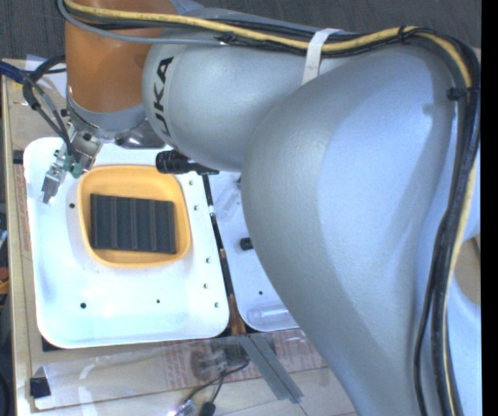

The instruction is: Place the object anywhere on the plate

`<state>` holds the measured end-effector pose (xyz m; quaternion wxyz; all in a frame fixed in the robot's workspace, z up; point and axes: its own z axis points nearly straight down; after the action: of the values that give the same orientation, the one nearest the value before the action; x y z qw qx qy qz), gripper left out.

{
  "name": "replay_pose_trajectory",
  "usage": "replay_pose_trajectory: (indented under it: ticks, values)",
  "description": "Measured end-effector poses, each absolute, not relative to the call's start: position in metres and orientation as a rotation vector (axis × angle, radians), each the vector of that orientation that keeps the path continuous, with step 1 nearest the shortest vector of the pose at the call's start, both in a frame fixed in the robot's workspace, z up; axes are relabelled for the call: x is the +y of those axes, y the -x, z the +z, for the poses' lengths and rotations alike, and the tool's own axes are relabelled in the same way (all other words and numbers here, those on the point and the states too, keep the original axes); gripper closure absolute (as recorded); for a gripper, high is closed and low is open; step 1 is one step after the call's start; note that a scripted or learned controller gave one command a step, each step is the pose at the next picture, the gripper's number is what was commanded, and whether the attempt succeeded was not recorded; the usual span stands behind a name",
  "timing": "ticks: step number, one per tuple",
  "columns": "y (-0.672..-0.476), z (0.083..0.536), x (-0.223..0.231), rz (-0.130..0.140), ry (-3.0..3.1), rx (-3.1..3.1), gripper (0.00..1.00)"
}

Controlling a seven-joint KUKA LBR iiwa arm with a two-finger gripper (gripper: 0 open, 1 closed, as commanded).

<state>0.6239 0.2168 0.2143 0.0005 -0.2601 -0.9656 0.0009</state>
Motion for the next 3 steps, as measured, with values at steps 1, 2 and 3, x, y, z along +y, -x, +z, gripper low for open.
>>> replay_pose_trajectory:
  ticks: [1, 2, 3]
  values:
    - [-0.589, 0.214, 0.216, 0.004, 0.793, -3.039, 0.0]
    - [-0.578, 0.201, 0.2, 0.005, 0.857, -3.019, 0.0]
    - [-0.551, 0.201, 0.182, 0.004, 0.877, -3.014, 0.0]
